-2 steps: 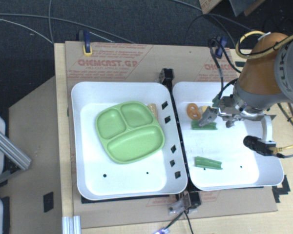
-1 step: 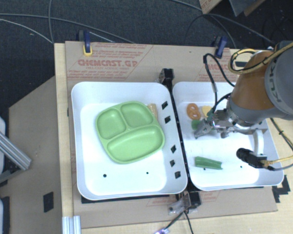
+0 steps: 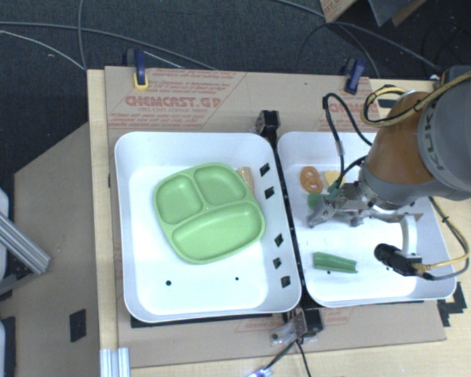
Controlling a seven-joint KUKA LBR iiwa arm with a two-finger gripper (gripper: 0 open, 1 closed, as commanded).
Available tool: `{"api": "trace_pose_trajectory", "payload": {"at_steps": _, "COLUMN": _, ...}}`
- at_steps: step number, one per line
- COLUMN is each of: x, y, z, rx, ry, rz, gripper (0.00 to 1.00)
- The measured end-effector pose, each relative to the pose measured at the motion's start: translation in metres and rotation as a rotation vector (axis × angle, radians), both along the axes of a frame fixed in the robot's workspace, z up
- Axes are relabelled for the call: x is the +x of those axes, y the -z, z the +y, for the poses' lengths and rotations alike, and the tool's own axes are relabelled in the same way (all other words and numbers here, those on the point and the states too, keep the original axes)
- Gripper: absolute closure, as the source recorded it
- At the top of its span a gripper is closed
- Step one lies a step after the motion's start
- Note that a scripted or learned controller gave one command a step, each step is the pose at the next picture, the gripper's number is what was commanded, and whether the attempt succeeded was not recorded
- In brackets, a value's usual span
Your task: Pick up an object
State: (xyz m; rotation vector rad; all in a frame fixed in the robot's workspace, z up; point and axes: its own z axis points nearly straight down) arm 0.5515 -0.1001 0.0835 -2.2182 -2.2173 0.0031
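gripper (image 3: 330, 208) low in right bin (image 3: 424, 289) | finger state: can't tell | orange piece (image 3: 311, 180) just above-left, green block (image 3: 334, 263) below, apart | risk: closes between them, grabs nothing, or nudges piece to wall

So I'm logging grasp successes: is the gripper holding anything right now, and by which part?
It cannot be told. The gripper sits low in the right white bin, near the orange ring-shaped object.

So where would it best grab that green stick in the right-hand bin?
Probably across the middle of the green stick, coming straight down from above. It lies flat on the right bin floor, long and narrow, apart from the other items, so closing across its short width looks easiest.
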Motion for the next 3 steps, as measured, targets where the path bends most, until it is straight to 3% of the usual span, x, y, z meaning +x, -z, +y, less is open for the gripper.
{"api": "trace_pose_trajectory", "payload": {"at_steps": 1, "x": 0.001, "y": -0.012, "z": 0.0, "rx": 0.0, "ry": 0.0, "rz": -0.004, "gripper": 1.0}}
{"api": "trace_pose_trajectory", "payload": {"at_steps": 3, "x": 0.007, "y": -0.11, "z": 0.002, "rx": -0.002, "ry": -0.003, "rz": -0.011, "gripper": 1.0}}
